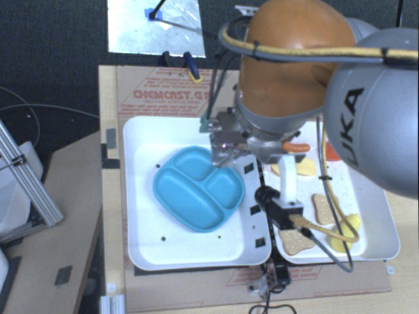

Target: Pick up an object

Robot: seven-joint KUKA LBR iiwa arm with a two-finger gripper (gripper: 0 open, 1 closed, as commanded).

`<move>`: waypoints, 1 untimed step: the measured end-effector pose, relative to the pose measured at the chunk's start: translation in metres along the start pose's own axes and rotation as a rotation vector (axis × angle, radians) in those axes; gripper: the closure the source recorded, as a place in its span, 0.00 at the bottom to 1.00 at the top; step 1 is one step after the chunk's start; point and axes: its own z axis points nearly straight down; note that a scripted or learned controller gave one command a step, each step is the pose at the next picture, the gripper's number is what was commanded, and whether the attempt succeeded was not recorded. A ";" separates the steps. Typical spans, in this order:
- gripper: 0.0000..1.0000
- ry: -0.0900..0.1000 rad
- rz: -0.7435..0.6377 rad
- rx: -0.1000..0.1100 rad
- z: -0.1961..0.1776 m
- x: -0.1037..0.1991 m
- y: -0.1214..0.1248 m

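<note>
The claw point(226, 150) is hanging over the far right rim of a blue divided plate point(198, 188) lying in the left bin point(141, 195), its long axis running from far left to near right. Whether the claw is clenched or released cannot be told. Toy foods, among them a sausage point(296, 147) and toast point(298, 241), are crowding the right bin point(386, 241), and the arm's bulk is looming above the divider.

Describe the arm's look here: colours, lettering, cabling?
The arm is glossy grey with dark letters "UKA" showing on its casing, and a big rounded orange band above the wrist. A yellowish cable loops across the orange part. Below sits a dark metal pincer assembly.
</note>
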 end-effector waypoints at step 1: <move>1.00 0.000 -0.008 -0.002 -0.011 0.000 0.001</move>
